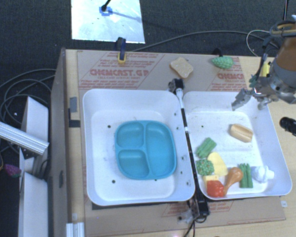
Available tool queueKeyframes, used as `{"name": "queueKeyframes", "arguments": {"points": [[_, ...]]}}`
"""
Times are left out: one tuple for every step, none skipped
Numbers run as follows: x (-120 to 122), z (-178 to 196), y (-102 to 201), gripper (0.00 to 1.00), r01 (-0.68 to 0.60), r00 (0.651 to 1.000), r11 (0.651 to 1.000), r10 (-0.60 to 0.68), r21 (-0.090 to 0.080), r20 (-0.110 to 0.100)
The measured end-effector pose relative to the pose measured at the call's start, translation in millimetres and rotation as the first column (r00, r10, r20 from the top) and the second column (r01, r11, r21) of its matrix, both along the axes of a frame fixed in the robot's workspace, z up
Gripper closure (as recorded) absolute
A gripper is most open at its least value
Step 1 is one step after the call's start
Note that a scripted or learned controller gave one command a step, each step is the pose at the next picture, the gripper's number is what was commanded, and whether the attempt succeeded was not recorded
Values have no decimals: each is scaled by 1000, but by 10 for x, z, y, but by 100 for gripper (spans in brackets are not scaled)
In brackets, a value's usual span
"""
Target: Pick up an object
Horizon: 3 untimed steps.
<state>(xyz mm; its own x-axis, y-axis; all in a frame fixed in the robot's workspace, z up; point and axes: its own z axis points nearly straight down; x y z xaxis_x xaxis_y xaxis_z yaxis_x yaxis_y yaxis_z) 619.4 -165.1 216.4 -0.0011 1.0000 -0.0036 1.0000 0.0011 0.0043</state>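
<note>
On a cardboard-topped bench, the two-finger gripper is hovering with fingers spread, grasping nothing, over the right white bin; a tan bread roll is lying just below, the blue divided plate sitting leftward.

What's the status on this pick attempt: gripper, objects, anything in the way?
Gripper open, above right bin's upper edge, holding nothing. Bread roll nearest, lying apart below it. Other toy food clustered at bin's lower corner. Nothing blocking the roll.
</note>
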Motion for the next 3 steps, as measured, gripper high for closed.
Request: {"name": "queueKeyframes", "arguments": {"points": [[-989,212,545,0,-1,1000,1000,1,4,-3],[-1329,-327,918,0,-2,1000,1000,2,4,-5],[-1300,-1244,685,0,-1,1000,1000,1,6,3]]}}
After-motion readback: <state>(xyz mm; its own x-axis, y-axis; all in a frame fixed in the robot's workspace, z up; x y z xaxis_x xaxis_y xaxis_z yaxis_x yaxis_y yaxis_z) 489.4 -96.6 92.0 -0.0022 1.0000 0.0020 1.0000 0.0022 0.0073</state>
